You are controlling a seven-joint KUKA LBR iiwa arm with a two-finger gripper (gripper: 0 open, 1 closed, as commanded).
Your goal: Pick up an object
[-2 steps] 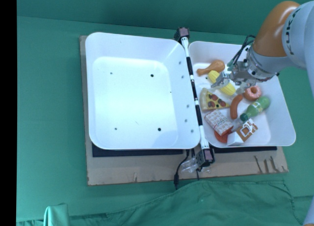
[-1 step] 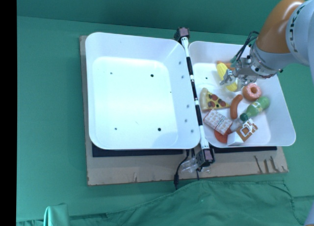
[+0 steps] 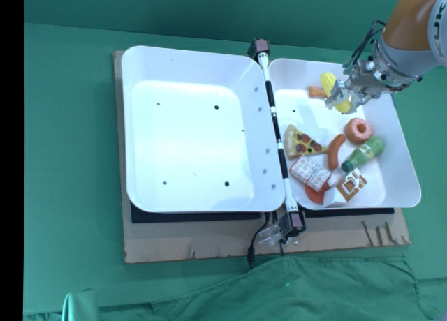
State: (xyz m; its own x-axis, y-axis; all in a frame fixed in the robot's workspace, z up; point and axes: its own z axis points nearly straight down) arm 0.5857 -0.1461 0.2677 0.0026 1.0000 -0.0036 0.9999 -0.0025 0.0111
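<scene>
Hovering over the right bin (image 3: 408, 173), the hand (image 3: 347, 98) has its fingers clamped on a yellow corn cob (image 3: 340, 99). Just beyond the cob lies a carrot (image 3: 318, 92); nearer the camera sit a donut (image 3: 357, 130), sausage (image 3: 336, 151) and pizza slice (image 3: 302, 142).

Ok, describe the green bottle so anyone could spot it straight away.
Look in the right-hand white bin, toward its outer side. Below the round glazed doughnut and beside the orange sausage lies the small green plastic bottle: the bin's one green thing, tipped over.
</scene>
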